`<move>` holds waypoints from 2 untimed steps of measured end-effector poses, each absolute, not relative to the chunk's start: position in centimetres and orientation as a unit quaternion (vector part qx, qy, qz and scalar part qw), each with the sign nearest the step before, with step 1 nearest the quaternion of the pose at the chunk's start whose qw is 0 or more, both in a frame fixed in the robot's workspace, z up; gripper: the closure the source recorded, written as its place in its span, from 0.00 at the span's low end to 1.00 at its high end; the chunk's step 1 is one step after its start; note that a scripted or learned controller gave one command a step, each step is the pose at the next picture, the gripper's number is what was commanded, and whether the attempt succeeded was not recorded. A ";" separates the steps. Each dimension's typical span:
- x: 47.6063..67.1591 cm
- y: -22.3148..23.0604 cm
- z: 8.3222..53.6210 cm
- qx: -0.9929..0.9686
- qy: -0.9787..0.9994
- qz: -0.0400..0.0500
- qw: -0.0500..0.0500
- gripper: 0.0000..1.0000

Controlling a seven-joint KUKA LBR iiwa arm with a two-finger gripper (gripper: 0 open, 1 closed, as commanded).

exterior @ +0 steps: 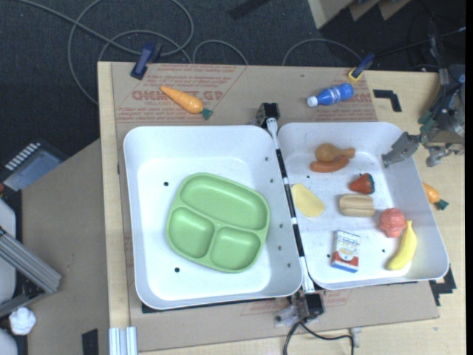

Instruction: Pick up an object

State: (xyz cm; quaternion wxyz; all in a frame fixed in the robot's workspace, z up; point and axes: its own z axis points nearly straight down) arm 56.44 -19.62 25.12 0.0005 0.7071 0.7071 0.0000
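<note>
Bench (111,198) is carrying two white bins: left bin (148,146) holding one green tray (218,222); right bin (432,250) holding one banana (401,248), one strawberry (362,183), one carton (346,251). Gripper (403,148) is hovering at its right edge, jaws' state unclear.

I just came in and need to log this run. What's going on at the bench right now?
A robot arm reaches in from the right, its gripper at the upper right rim of the right white bin, with nothing visibly held. That bin holds toy food: a yellow banana, a red strawberry, a tan bread roll, a pink lump and a small carton. The left white bin holds a green divided plate. An orange toy carrot and a blue bottle lie on the bench outside the bins.
</note>
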 end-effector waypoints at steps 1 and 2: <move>59.7 -16.4 8.9 0.707 0.707 -0.001 -0.002 0.00; 60.0 -16.5 10.3 0.707 0.708 0.002 0.003 1.00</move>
